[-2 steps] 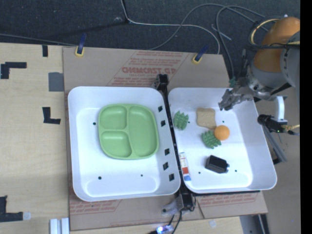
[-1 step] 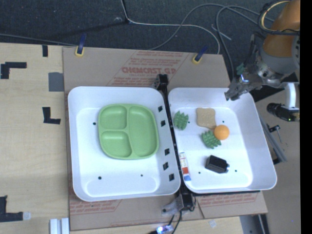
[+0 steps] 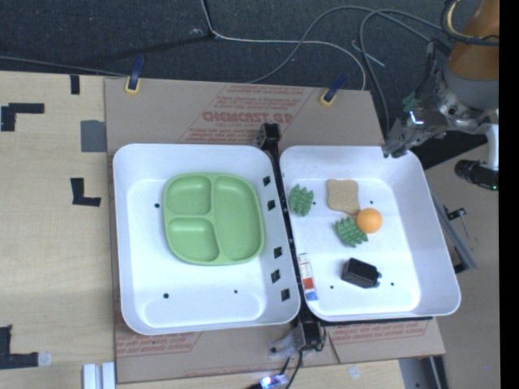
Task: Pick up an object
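The right bin served as the reference landmark. The left bin adjoined its left wall and held a green divided plate lying flat near that bin's centre. The arm stood beyond the right bin's far right corner, with the gripper suspended just above that corner's rim, clear of all contents. Whether its jaws were apart or together could not be determined, and nothing was visible between them.

Inside the right bin:
- A tan bread-shaped piece lay toward the far wall.
- A black block lay nearer the front.
- An orange ball sat mid-bin, touching a green leafy piece.
- A second green leafy piece lay near the left wall.
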{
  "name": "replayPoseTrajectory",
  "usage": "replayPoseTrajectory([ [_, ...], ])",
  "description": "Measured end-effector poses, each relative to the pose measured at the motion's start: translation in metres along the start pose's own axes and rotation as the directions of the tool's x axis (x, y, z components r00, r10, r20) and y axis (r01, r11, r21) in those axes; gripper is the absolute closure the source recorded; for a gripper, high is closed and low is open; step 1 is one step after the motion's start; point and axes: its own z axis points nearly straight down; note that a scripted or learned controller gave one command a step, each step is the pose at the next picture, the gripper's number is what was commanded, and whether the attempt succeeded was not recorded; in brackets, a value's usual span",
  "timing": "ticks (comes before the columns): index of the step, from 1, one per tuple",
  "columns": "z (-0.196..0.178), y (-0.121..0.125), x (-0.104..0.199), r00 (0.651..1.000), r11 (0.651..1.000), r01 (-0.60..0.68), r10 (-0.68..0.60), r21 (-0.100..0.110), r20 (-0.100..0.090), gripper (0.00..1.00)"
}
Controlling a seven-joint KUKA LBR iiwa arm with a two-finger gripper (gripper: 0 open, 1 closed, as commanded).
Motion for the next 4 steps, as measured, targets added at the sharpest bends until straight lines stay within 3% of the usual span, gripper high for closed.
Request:
replayPoseTrajectory([
  [2,0.007,0.002,0.11,1.0,1.0,0.005,-0.005,0.004,-0.002,1.0],
  [4,0.013,-0.019,0.224,1.0,1.0,0.005,-0.005,0.006,-0.002,1.0],
])
